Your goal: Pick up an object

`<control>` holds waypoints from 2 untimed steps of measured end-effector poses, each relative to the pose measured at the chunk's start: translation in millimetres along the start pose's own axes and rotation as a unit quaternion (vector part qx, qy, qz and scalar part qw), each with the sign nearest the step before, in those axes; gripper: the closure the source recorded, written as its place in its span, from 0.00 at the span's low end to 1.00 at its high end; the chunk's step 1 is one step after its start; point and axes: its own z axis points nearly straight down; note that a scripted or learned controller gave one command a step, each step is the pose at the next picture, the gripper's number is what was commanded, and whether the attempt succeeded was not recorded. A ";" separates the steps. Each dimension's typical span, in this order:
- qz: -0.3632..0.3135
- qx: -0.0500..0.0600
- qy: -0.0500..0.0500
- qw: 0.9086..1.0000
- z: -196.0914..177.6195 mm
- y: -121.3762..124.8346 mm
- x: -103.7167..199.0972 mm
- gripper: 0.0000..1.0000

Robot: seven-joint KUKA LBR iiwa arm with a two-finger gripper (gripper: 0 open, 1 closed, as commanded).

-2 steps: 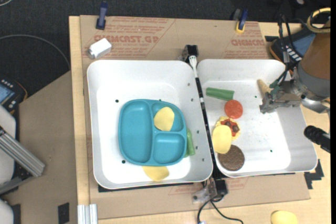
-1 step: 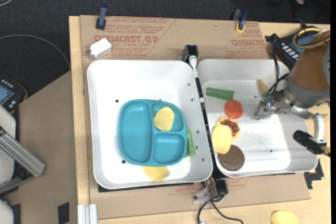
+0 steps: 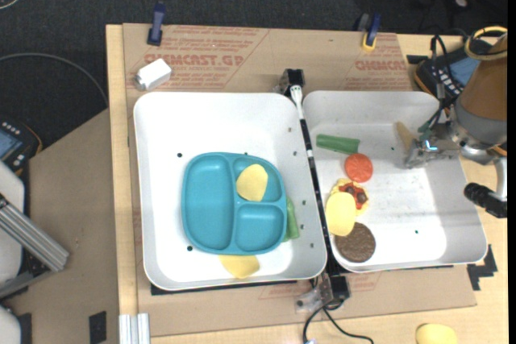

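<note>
The pick has not been made. The claw sits low over the right bin, at the right of the frame and in the upper part of that bin, with nothing visible between its tips. Whether its tips stand apart or together cannot be told at this resolution. The arm enters from the right edge, its orange band just above the wrist.

Candidates in the right bin all lie left of the claw. The green piece is at about the claw's height in the frame, apart from it across bare bin floor. The orange-red round piece lies below the green one and is the nearest by a small margin. Further down and left lie a small red and yellow item, a pale yellow piece and a brown disc, clustered and touching, along the bin's left wall.

The left bin carries a blue divided tray with a yellow piece in its upper right compartment; another yellow piece lies just below the tray. These are well apart from the claw.

Judgement: everything remains to be done, namely a shift left, closure and lift.
</note>
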 end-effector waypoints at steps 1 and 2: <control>-0.003 -0.004 0.001 1.000 -121.9 -1.5 45.5 1.00; -0.003 -0.001 0.002 1.000 -186.5 -35.7 98.8 1.00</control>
